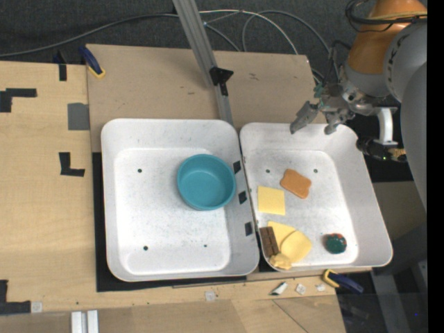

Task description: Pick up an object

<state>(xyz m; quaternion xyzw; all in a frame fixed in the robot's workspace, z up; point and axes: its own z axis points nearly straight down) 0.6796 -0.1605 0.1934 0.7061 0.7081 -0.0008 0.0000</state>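
The pincer hangs over the far rim of the right bin, its two fingers spread wide with nothing between them. Down in that bin the pickings are scattered: an orange-brown pad near the middle, a pale yellow square just to its left, a crumpled yellow piece at the near edge touching a small brown block, and a dark green ball off to the right. The left bin holds a blue bowl, upright on the worktop side.
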